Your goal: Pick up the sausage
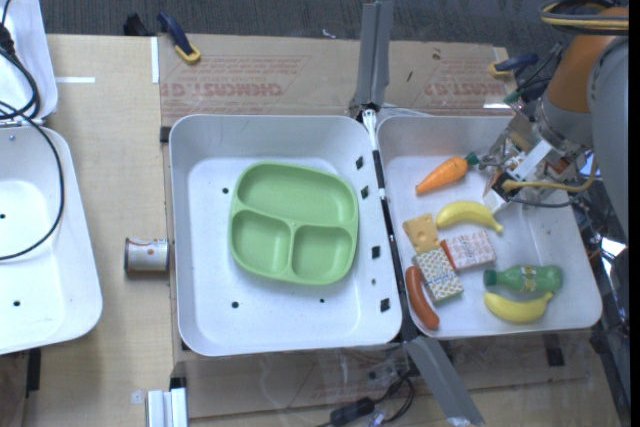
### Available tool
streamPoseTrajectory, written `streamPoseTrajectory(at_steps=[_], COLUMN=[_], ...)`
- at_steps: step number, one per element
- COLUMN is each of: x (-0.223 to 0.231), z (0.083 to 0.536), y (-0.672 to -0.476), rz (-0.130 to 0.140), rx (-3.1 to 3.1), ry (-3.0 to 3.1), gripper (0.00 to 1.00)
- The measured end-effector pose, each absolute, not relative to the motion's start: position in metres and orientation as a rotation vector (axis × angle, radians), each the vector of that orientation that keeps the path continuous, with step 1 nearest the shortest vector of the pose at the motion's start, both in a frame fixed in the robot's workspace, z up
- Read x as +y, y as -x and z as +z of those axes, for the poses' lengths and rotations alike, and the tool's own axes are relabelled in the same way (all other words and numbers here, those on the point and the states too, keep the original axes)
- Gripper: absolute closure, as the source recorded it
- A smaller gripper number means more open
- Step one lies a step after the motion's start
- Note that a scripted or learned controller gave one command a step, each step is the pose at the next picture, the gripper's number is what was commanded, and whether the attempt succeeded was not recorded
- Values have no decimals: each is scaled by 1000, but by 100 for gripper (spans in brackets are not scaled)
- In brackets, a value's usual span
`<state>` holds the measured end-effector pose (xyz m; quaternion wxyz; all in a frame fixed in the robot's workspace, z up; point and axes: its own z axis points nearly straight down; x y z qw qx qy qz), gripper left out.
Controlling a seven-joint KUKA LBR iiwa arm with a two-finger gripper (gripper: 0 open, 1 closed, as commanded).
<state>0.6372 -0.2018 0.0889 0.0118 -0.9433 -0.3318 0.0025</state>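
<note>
Down in the right bin (560,245), the sausage (421,297) lies at the near left corner, well apart from the gripper (508,170), which hangs near the far right side. Between them lie a banana (468,213), a cheese wedge (421,232) and two small boxes (452,262); one box touches the sausage. A carrot (443,173) lies just left of the gripper. A green bottle (523,278) and a second banana (518,308) rest nearer the front. The arm (585,85) reaches in from the right, wrist bent down. Cables hide the gripper, so its state I cannot tell. A green tray (295,221) sits in the left bin (200,245).
</note>
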Motion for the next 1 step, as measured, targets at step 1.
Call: streamPoseTrajectory(at_steps=[1], x=[-200], z=[93], y=[-615], rz=[-4], rx=[-1084], ry=[2939], gripper=[0])
